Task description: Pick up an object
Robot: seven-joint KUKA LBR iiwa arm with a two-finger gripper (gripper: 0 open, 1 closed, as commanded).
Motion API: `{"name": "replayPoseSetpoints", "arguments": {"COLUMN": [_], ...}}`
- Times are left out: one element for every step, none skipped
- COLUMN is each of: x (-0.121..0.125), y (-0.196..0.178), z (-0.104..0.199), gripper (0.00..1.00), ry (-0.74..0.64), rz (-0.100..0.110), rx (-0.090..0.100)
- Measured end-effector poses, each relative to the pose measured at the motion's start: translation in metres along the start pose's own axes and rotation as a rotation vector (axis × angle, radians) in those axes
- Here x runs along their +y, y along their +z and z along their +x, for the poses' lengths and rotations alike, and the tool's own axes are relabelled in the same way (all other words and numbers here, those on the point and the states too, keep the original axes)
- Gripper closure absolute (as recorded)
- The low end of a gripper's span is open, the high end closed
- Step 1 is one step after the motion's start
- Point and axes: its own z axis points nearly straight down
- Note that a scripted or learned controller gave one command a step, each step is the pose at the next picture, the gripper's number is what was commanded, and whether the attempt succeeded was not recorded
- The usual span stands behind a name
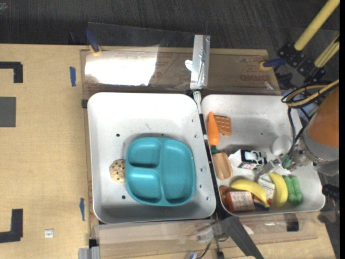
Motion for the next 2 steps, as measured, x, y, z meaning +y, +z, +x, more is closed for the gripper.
{"name": "replayPoseSetpoints", "arguments": {"x": [-0.004, -0.005], "y": [-0.002, -0.012], "z": [-0.015, -0.019], "gripper": [0.0, 1.0], "ry": [0.056, 0.059], "rz": [-0.006, -0.009], "rx": [0.021, 0.006]}}
